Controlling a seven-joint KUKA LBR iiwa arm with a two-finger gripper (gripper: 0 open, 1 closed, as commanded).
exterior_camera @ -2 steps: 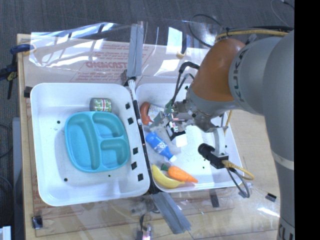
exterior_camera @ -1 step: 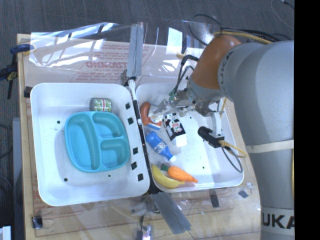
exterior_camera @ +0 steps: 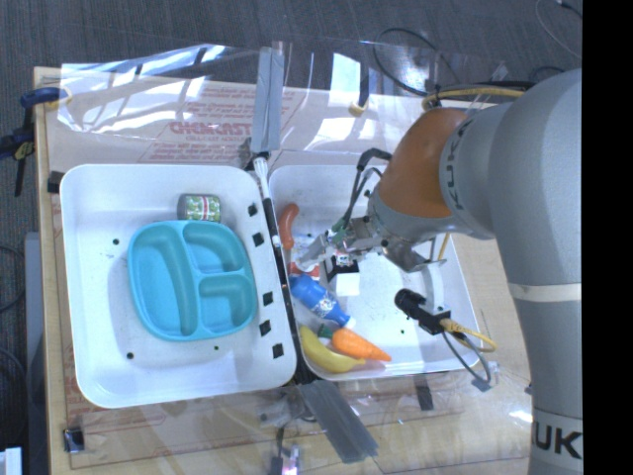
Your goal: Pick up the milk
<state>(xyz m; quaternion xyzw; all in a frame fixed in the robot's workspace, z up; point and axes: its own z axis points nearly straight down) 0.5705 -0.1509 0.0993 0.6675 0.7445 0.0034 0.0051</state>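
I work in a robotics lab, not a home. My worktop (exterior_camera: 148, 117) is a bare board wrapped in clear plastic sheeting, bearing two shallow white plastic bins (exterior_camera: 89, 295) clamped side by side. Dark grey carpet (exterior_camera: 148, 8) lies beyond it. Loose black cables (exterior_camera: 410, 43) trail behind my thick grey metal arm (exterior_camera: 534, 196) with its orange band.

I saw the arm (exterior_camera: 495, 166) reaching in from the right, wrist bent downward, with its gripper (exterior_camera: 331, 250) lowered at the left end.
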